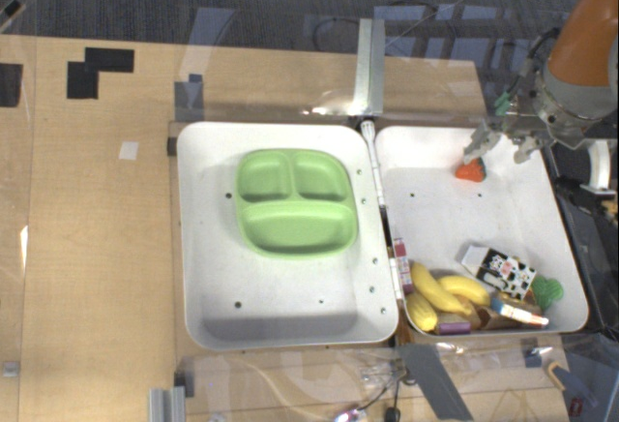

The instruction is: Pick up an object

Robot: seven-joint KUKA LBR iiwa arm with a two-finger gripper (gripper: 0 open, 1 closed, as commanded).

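Observation:
My gripper (501, 147) hangs over the far right part of the right bin (426, 246), its two grey fingers spread apart with nothing between them. A small orange-red object (470, 171) lies on the bin floor just below and left of the left fingertip. Piled in the bin's near right corner are yellow bananas (440, 297), a black-and-white patterned box (497, 270), a green object (548, 291), a purple piece (451, 324) and a marker-like stick (517, 313).
The left bin (208, 246) holds a green divided plate (294, 200) near its middle. A metal divider rail (381, 217) runs between the two bins. Cables and dark hardware crowd the bench's right edge (592, 207).

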